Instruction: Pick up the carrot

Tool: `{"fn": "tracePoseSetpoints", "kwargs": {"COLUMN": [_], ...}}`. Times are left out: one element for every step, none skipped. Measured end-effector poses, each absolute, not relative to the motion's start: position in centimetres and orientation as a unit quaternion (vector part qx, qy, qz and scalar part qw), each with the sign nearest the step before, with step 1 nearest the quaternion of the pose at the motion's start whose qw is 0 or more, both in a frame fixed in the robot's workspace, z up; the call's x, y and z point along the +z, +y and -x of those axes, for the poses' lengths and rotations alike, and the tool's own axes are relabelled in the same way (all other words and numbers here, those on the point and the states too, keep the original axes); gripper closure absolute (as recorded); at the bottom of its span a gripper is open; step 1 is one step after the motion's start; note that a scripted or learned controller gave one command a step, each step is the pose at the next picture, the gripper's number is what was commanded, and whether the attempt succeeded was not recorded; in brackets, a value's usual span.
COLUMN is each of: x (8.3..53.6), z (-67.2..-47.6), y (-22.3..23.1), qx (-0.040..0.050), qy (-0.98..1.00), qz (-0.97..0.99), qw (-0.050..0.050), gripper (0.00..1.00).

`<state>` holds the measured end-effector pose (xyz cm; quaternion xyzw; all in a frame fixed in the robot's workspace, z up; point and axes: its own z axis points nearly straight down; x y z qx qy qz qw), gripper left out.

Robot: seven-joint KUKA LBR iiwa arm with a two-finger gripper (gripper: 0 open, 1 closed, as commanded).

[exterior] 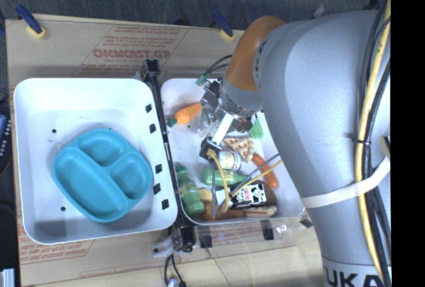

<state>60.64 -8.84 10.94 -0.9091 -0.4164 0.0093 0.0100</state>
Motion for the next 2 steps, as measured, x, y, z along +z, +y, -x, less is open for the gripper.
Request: {"fn": "tracePoseSetpoints", "kwargs": {"x": [9.06,9.08], "z": [-56.68,-56.69], "y": [-8.87,-8.93], "qx": [0.0042,0.0040], "qy": [-0.580,-0.580], "qz": [0.814,0.815], "qw": [0.006,0.005], "gripper": [1.00,0.00]}}
